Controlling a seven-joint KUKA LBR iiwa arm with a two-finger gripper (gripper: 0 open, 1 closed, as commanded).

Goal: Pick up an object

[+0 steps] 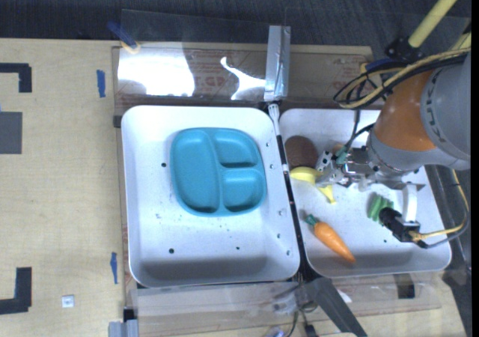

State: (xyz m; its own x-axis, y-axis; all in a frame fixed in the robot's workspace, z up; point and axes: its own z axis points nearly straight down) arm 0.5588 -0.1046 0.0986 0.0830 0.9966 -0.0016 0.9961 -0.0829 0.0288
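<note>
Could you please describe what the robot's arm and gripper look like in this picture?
The arm is rounded and grey, with an orange band above the wrist. Yellow and black cables loop beside it. The gripper is a small cluster of silvery metal and black parts.

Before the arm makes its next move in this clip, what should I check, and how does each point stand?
1. Tool inside the right white bin: ok.
2. Target close by: yellow banana-shaped toy lies just left of the tool: ok.
3. Object seen between the fingers: cannot tell.
4. Crowding: brown rounded object sits right beside the banana: not ok.
5. Orange carrot toy lies apart from the tool: ok.
6. Blue divided plastic tray in the left white bin, out of the way: ok.
</note>
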